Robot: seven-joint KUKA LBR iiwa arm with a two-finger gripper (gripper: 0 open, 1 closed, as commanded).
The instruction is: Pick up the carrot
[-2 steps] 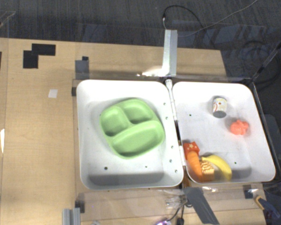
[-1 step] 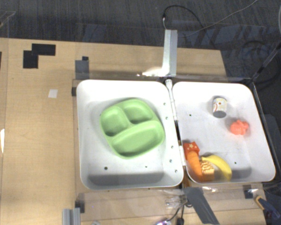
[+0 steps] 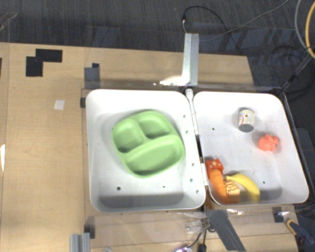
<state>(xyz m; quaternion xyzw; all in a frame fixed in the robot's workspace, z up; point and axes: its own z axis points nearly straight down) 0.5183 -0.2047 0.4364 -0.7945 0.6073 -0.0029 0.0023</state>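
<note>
Orange, the carrot (image 3: 219, 185) lies in the right bin's (image 3: 283, 140) near-left corner, touching a yellow banana (image 3: 245, 186) on its right and a red block (image 3: 214, 165) just behind it. Farther back we see a pink lump (image 3: 269, 143), then a small can (image 3: 245, 119); left of that bin, a green divided plate (image 3: 147, 142) sits in the left bin (image 3: 97, 156). We cannot tell the claw's state.

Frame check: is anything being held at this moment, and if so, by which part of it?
Nothing is held. The orange carrot lies untouched in the right white bin, in its near left corner beside the yellow banana.
</note>
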